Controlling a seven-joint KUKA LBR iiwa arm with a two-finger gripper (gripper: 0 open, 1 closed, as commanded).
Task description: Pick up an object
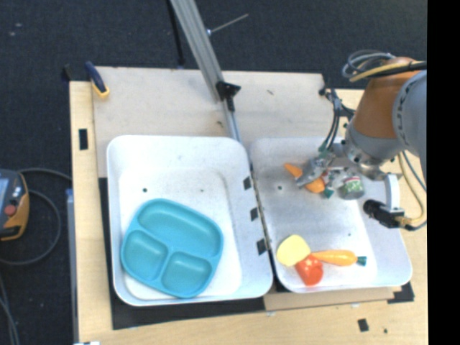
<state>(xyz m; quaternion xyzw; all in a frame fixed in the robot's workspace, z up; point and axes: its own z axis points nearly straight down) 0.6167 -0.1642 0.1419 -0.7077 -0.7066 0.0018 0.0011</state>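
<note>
This is a robotics lab set up for testing rather than a home or kitchen. A bare plywood table [180, 99] stands on dark carpet [86, 20], carrying two shallow white bins [215, 149] side by side, with a slanted aluminium rail [198, 42] mounted over it and loose cables [43, 207] trailing on the floor at the left. The grey and orange industrial arm [384, 113] reaching in from the right, and the plastic toy food [316, 254] used as props, confirm it.
</note>
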